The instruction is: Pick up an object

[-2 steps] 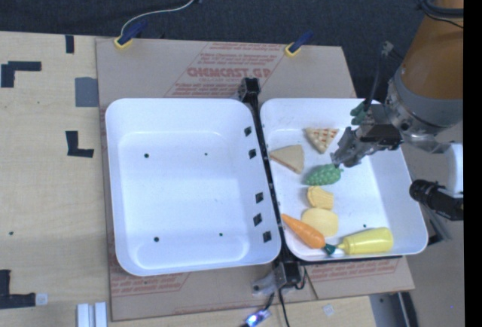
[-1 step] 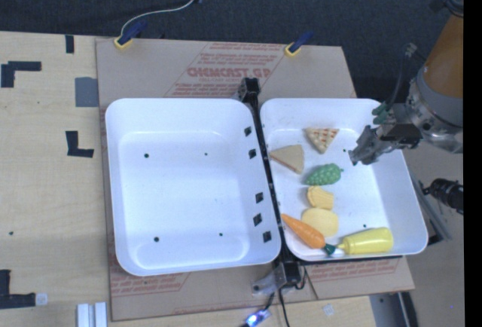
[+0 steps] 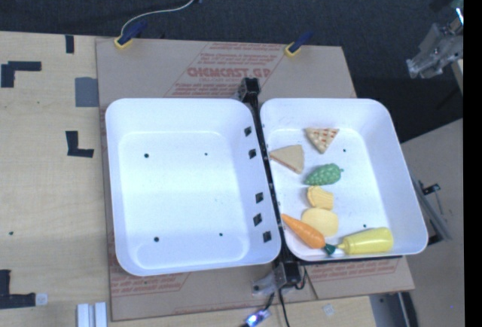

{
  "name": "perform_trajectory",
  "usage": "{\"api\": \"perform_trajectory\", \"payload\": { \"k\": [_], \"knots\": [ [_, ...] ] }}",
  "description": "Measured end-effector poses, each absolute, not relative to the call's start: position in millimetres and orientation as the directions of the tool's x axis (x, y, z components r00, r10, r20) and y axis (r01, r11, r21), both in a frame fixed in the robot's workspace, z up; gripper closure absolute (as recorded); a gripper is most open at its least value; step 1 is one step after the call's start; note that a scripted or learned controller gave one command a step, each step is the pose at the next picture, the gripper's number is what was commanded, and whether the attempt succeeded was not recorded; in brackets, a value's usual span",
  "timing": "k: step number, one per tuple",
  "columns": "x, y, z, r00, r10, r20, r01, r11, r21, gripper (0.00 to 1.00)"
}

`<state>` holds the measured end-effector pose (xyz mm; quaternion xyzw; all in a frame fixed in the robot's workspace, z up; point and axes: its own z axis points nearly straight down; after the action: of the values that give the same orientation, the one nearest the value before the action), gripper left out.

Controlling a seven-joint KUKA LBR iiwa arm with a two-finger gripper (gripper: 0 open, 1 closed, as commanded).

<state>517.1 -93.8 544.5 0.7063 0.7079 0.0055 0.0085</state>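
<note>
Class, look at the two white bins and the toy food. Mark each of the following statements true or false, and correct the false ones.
1. All the toy food lies in the right bin. True.
2. The carrot lies at the far edge of its bin. False: it lies near the front edge, beside the yellow corn cob.
3. The green grapes lie between the waffle wedge and the corn cob. True.
4. The pincer is down among the food. False: it is up at the view's upper right, outside the bins.
</note>
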Motion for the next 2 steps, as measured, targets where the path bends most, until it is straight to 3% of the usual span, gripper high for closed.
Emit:
{"api": "perform_trajectory", "payload": {
  "k": [1,2],
  "knots": [
    [585.1,96,423,-0.017,1.0,0.002,1.0,0.017,-0.01,1.0],
    [564.0,104,530,-0.004,1.0,0.002,1.0,0.004,0.01,1.0]
  ]
}}
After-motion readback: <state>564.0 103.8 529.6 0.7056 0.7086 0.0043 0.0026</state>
